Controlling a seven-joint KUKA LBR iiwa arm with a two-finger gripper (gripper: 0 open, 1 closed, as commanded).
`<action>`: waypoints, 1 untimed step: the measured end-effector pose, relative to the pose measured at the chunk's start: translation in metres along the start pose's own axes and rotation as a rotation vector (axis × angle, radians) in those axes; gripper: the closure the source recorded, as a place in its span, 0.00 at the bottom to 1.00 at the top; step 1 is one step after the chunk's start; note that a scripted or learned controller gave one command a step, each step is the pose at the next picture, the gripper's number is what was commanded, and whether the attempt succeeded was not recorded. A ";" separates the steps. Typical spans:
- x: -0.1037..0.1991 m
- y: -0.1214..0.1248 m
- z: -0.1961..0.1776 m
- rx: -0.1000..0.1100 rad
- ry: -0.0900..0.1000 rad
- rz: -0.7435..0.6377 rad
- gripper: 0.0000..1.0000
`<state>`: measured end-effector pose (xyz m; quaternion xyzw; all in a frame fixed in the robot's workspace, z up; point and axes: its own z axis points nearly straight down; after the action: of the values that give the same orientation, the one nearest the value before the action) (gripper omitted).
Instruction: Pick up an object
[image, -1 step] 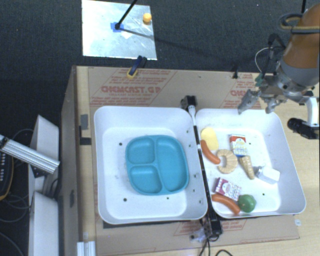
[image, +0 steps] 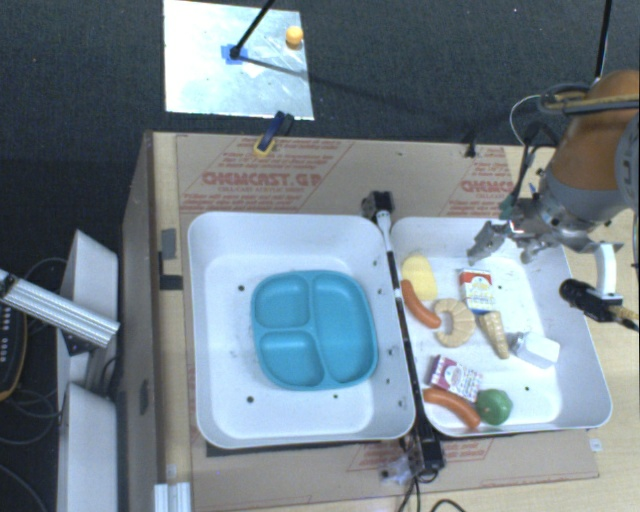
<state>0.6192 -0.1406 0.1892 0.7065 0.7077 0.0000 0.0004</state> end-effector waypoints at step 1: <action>-0.005 0.011 0.105 -0.001 0.000 0.001 0.00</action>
<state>0.6298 -0.1458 0.0842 0.7067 0.7075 0.0004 0.0006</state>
